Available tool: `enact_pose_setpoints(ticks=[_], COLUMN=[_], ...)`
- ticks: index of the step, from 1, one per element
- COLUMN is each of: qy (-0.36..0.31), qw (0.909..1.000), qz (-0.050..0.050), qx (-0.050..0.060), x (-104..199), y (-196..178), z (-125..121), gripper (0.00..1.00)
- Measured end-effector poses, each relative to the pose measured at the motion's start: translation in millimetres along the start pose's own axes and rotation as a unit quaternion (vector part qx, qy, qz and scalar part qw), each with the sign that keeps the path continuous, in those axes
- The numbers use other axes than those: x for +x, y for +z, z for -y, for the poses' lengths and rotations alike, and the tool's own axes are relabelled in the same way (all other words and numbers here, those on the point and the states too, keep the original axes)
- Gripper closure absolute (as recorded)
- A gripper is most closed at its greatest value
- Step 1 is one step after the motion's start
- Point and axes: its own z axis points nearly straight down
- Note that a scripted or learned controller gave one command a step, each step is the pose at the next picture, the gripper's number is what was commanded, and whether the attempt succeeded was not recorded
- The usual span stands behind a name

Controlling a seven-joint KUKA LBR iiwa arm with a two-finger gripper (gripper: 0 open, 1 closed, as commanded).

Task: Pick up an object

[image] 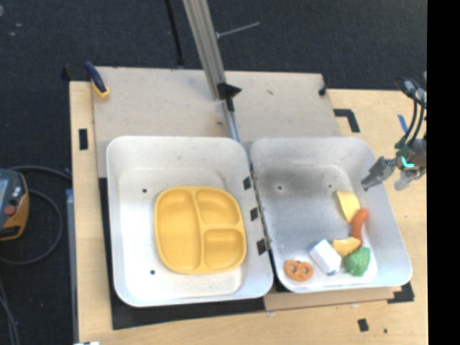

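Below me a pale wooden bench (pixel 172 103) fills most of the frame, resting on dark carpet (pixel 65 20) that runs across the top and down the left side. A grey aluminium post (pixel 203 38) slants up from the bench's upper middle. At the left edge lies a black cable (pixel 44 192) beside an orange-and-grey device (pixel 13 205).

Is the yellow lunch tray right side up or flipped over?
Right side up. The yellow divided tray lies flat in the left bin with its three sunken compartments facing up.

Even bright overhead light, soft shadows, slightly blurry, low resolution
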Motion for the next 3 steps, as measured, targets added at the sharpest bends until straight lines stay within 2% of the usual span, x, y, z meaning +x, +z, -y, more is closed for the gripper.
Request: enact_pose_setpoints(ticks=[1, 2, 3], qy=[0.000, 0.000, 0.001], qw=[1.0000, 1.0000, 1.0000], qz=[0.000, -0.001, 0.000], qx=[-0.001, 0.002, 0.001], x=[0, 7, 11], y=[-1, 59, 111], z=[0, -3, 6], gripper=[0.00, 0.00, 0.00])
